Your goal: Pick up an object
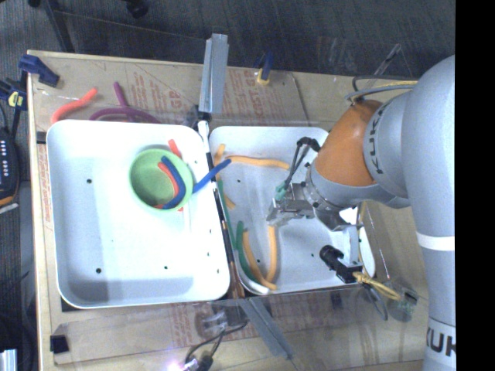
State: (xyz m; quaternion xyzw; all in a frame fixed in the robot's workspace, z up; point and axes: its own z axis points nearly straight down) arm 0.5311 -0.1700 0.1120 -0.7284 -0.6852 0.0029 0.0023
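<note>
The claw [283, 207], its grip state impossible to tell, hung low in the right bin [255, 137] on the desk [155, 79], just above an orange tube [271, 253], while a green bowl [155, 178] sat in the left bin [93, 261].

Cannot tell the tool's [285, 207] grip, too small and blurred, with the right bin's [255, 134] far side hidden under the arm [387, 153].

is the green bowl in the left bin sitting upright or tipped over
Upright: the green bowl shows its open mouth to the overhead camera, with red and blue strips across it.
</note>
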